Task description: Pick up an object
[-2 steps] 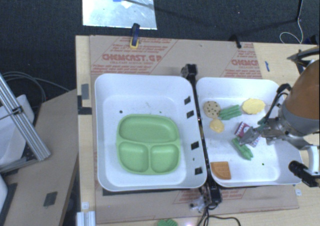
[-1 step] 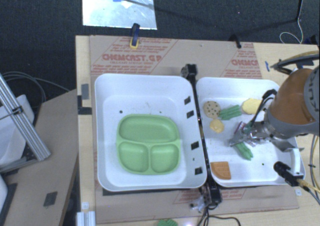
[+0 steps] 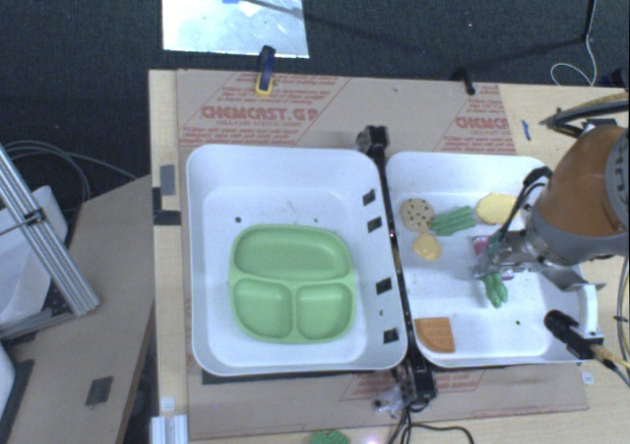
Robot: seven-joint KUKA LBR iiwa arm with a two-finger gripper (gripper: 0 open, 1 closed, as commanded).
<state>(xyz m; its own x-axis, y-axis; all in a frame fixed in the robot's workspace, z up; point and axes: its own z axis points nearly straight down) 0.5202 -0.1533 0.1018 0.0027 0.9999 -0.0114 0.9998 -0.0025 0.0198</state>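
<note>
Green plastic makes up the divided plate (image 3: 292, 282), which sits in the left bin (image 3: 212, 196), far off to the left of the gripper (image 3: 489, 260) and not part of this try. Closer, still on the gripper's left, lie a speckled cookie (image 3: 417, 212), a small yellow piece (image 3: 426, 248) and a long green toy (image 3: 454, 222), with an orange slice (image 3: 436, 335) lower down near the front wall of the right bin (image 3: 463, 161). A yellow lump (image 3: 496, 207) sits just above the gripper. Right at the gripper's tip lies a small green piece (image 3: 494, 288), touching it or very near, and this looks like the thing it is after. How the gripper's tip is set is too small and dark to make out, so I cannot tell whether it has the piece. The piece is little and seems to lie a bit off to one side of the tip, so it could slip away or get pushed along the bin floor. A squeeze might also close on nothing and come up with no toy
</note>
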